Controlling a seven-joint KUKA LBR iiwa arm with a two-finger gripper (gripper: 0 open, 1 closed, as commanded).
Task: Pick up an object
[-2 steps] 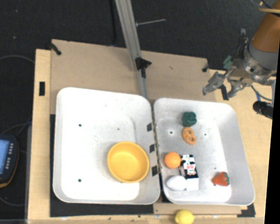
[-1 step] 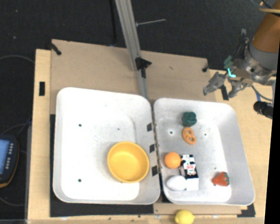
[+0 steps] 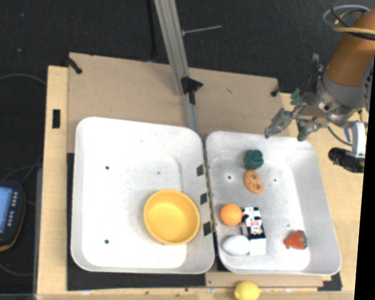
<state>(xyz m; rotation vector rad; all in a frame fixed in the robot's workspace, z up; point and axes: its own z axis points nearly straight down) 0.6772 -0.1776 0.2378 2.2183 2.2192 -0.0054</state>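
1. The grey robot arm (image 3: pixel 347 59) with the orange band is reaching in from the right, and its two-finger claw (image 3: pixel 288 129) is hanging over the far edge of the right-hand shallow white bin (image 3: pixel 321 190).
2. The two claw fingers are standing apart, and nothing is sitting between them.
3. A dark green crumpled lump (image 3: pixel 254 159) is lying in the far part of the right bin, near the claw but not touching it.
4. Just on the near side of the green lump, a small orange pretzel-shaped toy (image 3: pixel 254 180) is lying flat.
5. Nearer still, a round orange ball (image 3: pixel 231 214) is sitting by the bin's left wall, right beside a little black-and-white box (image 3: pixel 253 225).
6. A white egg-shaped thing (image 3: pixel 236 245) is lying at the near end, touching the box.
7. A red strawberry toy (image 3: pixel 296 240) is sitting by itself near the right bin's right wall, well apart from the others.
8. A round yellow plastic bowl (image 3: pixel 172 216) is sitting open side up in the left-hand shallow white bin (image 3: pixel 109 146), toward its near right corner.
9. A yellow lemon-shaped toy (image 3: pixel 247 292) is lying outside the bins on the brown bench top (image 3: pixel 127 88), just past the near edge of the right bin.
10. A grey metal pole (image 3: pixel 174 43) is leaning in from the far side toward the gap between the bins.
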